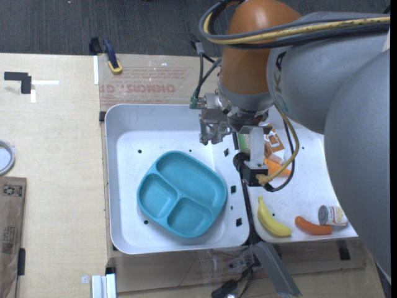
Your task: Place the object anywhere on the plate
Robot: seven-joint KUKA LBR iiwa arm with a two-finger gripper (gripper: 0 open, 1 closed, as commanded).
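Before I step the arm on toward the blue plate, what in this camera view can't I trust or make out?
- Gripper: the wrist sits over it, so whether it holds anything cannot be told.
- Orange and green items in the right white bin: partly covered by the arm and cables; identity unclear.
- Small silver can: label too small to read.
- Right bin's far side: hidden under the grey arm.

Even, bright overhead light is filling the scene. The white bin [118,166] is glaring slightly, the blue plate [181,194] is casting a soft shadow beneath itself, and the arm [335,104] at right is looking blurred and oversized.
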